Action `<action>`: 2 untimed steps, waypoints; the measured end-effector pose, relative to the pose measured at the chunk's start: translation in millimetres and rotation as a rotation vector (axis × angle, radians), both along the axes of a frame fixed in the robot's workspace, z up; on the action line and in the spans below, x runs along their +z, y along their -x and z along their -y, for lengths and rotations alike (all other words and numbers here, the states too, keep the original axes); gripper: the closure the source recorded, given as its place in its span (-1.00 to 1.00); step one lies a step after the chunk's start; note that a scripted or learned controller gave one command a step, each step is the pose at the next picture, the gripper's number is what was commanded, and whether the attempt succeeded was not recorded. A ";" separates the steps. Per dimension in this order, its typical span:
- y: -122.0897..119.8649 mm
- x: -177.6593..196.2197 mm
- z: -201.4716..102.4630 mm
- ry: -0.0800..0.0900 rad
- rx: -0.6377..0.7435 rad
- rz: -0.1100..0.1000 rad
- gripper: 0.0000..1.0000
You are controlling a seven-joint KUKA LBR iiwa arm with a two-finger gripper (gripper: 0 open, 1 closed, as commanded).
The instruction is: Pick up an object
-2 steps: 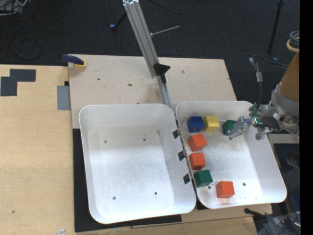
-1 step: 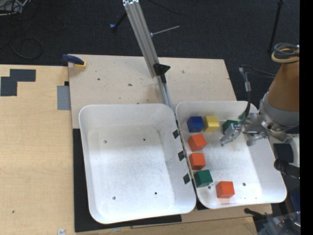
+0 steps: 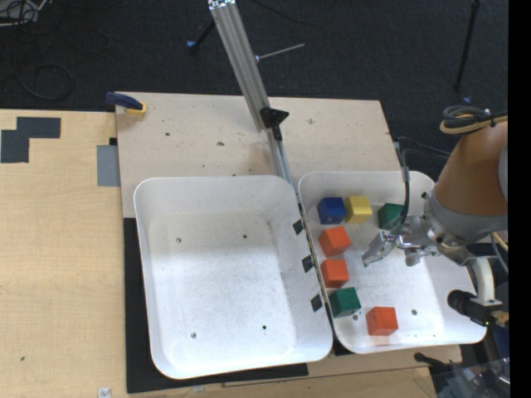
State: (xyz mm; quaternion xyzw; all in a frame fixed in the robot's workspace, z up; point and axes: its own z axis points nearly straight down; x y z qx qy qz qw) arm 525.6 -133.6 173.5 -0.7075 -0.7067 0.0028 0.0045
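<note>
Reaching in from the right over the right bin (image 3: 415, 326), orange band of the arm (image 3: 471, 181) above the wrist, wrist bending down toward the bin floor. Pincer (image 3: 390, 245) hanging low in the middle of that bin, metal fingers (image 3: 373, 251) pointing left; impossible to tell whether spread or closed, and nothing visibly sitting between them.

Lying around it, seven blocks. Green block (image 3: 390, 215) sitting just above the pincer, partly hidden by the arm's cable. Yellow block (image 3: 359, 209) and blue block (image 3: 331, 210) resting side by side near the bin's far wall. Two orange blocks (image 3: 335, 240) (image 3: 334, 271) lying left of the pincer, one below the other, close to the bin's left wall. Second green block (image 3: 344, 301) lying below those. Third orange block (image 3: 382, 321) lying near the front wall, well below the pincer.

Left bin (image 3: 166, 214) standing beside it on the tabletop (image 3: 199, 131).
</note>
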 end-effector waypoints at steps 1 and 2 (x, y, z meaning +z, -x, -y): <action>8.0 -46.1 -2.1 0.000 0.000 0.001 -1.00; 6.9 -33.4 0.3 0.001 -0.008 0.006 1.00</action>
